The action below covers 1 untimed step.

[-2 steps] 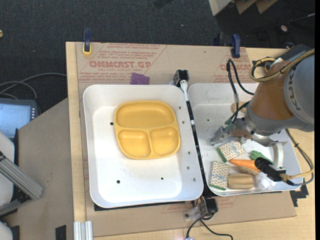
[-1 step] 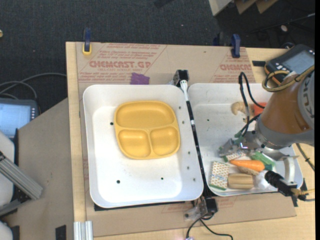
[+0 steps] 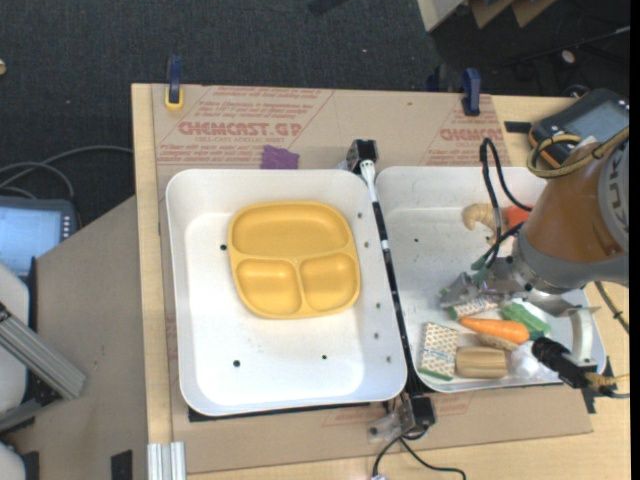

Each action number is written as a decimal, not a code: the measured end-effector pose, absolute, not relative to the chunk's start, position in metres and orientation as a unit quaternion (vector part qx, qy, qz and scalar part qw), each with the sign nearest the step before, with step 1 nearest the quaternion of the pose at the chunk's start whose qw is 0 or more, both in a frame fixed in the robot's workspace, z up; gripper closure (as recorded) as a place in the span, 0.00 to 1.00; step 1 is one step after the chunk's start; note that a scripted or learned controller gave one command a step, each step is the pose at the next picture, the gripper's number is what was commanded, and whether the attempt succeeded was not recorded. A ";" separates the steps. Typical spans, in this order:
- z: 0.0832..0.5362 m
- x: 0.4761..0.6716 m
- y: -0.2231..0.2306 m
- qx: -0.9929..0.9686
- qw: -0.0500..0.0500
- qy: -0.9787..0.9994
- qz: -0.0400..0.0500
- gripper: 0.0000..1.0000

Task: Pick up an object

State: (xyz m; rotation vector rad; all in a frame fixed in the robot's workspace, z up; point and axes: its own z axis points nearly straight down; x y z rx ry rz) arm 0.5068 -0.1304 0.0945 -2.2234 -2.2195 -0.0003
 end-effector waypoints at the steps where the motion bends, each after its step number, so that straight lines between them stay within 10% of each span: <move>1: 0.191 0.562 -0.043 -0.703 -0.004 -0.711 -0.006 1.00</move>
